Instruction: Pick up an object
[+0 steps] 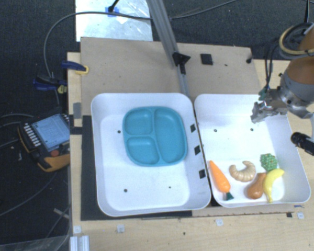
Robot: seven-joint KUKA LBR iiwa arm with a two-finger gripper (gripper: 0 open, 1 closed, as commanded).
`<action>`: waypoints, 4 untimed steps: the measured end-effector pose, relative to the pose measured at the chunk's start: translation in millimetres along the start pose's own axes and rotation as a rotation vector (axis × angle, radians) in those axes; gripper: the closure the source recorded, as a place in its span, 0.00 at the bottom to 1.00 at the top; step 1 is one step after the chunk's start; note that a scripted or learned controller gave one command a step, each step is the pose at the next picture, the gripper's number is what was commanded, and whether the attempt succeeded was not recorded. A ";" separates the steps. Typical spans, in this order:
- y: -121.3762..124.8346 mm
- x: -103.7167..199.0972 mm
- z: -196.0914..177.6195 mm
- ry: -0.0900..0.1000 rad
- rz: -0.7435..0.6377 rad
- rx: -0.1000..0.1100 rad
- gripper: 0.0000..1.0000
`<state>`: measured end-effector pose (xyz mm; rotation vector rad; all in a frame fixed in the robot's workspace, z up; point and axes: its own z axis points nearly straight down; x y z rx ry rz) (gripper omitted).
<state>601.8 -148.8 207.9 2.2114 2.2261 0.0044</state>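
Writing: none legible — the small device [46, 132] at 9 o'clock of the left bin shows a pale screen, its text too small to read.
Table: tan board [125, 61] under both bins, on dark carpet; a shiny sheet [112, 12] lies at 12 o'clock beyond the board, with a grey pole [165, 25] slanting across it.
Left bin: white [110, 187], holding a blue divided plate [155, 136] at its centre.
Right bin: white [227, 119], touching the left bin along black clips.
Task things: all in the right bin's 6 o'clock end — carrot [220, 178] at 7 o'clock, croissant [243, 171] just beside it, broccoli [268, 161] at 5 o'clock, banana [272, 182] touching a brown piece [255, 187] whose kind is hard to tell.
End effector: [262, 110] over the right bin's 2 o'clock part, well apart from the food; I cannot tell its state, as the tip is a small grey blur.
Arm: orange-and-grey body [306, 67] cut off by the edge at 3 o'clock.
Clutter: clamps [60, 82] and cables at 9 o'clock, partly lost against the carpet.
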 end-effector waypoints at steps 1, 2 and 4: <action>-13.1 57.7 -11.8 0.002 -0.003 0.002 1.00; -17.7 116.0 -21.9 0.003 -0.005 0.003 1.00; -50.9 221.2 -27.3 0.003 -0.004 0.005 1.00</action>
